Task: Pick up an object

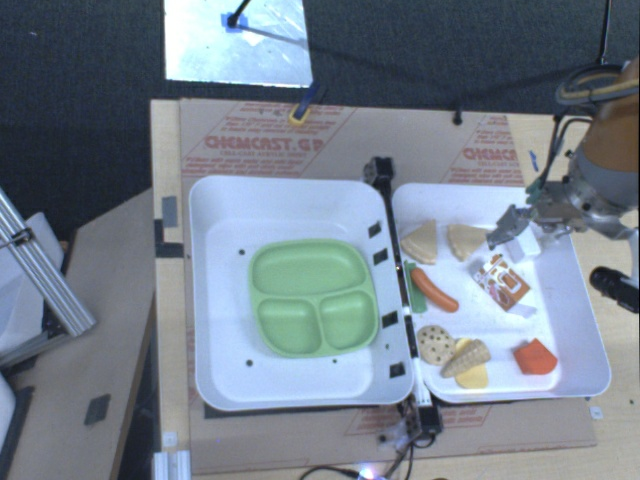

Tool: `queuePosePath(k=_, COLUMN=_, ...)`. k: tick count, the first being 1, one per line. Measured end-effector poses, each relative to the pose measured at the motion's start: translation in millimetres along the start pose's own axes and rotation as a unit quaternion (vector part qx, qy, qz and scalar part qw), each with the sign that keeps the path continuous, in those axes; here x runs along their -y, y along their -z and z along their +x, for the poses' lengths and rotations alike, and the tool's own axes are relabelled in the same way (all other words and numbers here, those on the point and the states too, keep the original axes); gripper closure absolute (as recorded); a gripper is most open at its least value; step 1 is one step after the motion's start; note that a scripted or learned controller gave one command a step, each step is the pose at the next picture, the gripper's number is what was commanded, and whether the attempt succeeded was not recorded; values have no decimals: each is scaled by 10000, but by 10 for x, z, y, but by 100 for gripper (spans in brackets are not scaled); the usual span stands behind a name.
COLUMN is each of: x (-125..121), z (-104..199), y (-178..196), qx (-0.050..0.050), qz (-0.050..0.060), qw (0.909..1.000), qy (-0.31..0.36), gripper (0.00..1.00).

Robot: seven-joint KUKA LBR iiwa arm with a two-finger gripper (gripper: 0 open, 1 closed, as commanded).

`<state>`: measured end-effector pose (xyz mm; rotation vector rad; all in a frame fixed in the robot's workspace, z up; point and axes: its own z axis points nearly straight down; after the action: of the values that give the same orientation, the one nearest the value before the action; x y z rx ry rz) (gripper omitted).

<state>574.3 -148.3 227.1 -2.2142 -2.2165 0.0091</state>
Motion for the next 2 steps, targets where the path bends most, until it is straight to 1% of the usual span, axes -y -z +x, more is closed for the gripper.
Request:
queuePosePath(k=1, x=-25, z=2, y=63, qx=12, qz=-60, qw=10000, qy=13, gripper=0)
queuePosePath(k=2, x=-59, z=-66, y=-387, qx=8, qz=-38, qw=10000, qy=1, gripper=0)
